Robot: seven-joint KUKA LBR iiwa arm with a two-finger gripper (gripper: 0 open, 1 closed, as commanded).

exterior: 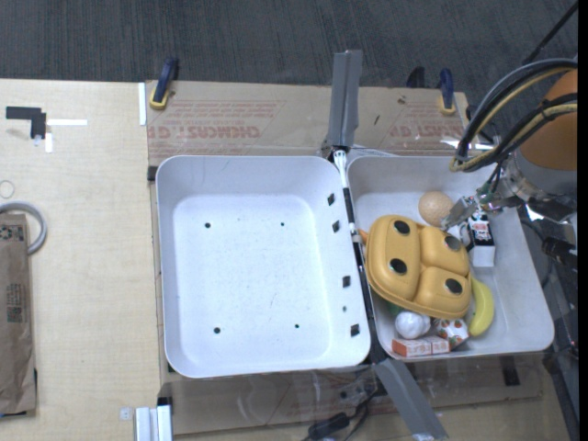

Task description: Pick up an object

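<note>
Camera view looks down at a slant on two shallow white plastic bins set side by side on a bench. The left bin (184,246) shows its bare white floor dotted with a few small dark holes. The right bin (528,324) carries a cluster of things. A large yellow moulded plastic piece with rounded lobes and dark oval holes (421,266) lies against the bin's left wall, reaching toward the middle. A tan egg-shaped object (435,207) sits at its far edge, toward the bin's back wall. A yellow banana (481,309) curves along its right side near the front right corner. At the front wall lie a small white ball (411,324) and a red and white carton (415,346), close together and just beside the yellow piece's front edge.

The grey arm with its orange band (556,134) reaches in over the right bin's back right corner. Its gripper (465,217) hangs low just beside the egg-shaped object and at the yellow piece's far right edge; whether it is released or clenched I cannot tell. A small black and white block (480,236) sits just right of the gripper.

A brown paper bag (16,310) lies at the bench's left edge.
</note>
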